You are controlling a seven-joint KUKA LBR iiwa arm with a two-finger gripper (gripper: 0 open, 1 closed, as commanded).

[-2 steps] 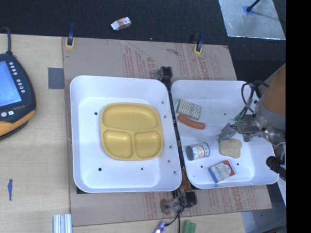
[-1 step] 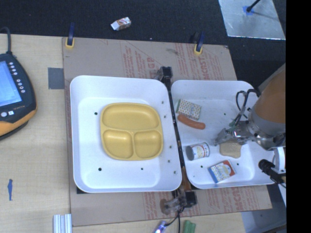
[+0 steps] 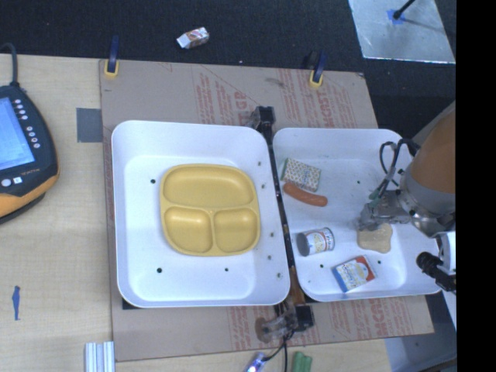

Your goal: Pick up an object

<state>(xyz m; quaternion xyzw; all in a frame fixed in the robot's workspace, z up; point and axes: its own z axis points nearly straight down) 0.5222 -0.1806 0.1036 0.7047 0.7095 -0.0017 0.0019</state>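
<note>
The gripper (image 3: 377,217) sits low in the right bin (image 3: 341,142), directly over a tan, sponge-like block (image 3: 376,240). Its tip is a dark tangle of metal and cable, too small and cluttered to make out; whether the jaws are wide, narrow or closed on anything cannot be told. The block touches the underside of the gripper, but nothing shows it being held. The arm (image 3: 434,169) is cut off by the right side of the view, so only its grey wrist and orange band appear.

In the same bin, near the left wall, lie a small patterned packet (image 3: 301,174), and just below it a sausage (image 3: 305,197). Lower down a small can (image 3: 316,242) lies on its side, and a little carton with a red and blue label (image 3: 353,273) rests near the front wall.

The left bin (image 3: 132,208) holds a yellow divided tray (image 3: 210,208) with three compartments.

Both bins sit on a cardboard sheet (image 3: 194,91) on the table (image 3: 54,285). At the left edge, a control pendant (image 3: 22,157) is partly out of frame. A crumpled wrapper (image 3: 193,38) lies on the dark floor beyond the table.
</note>
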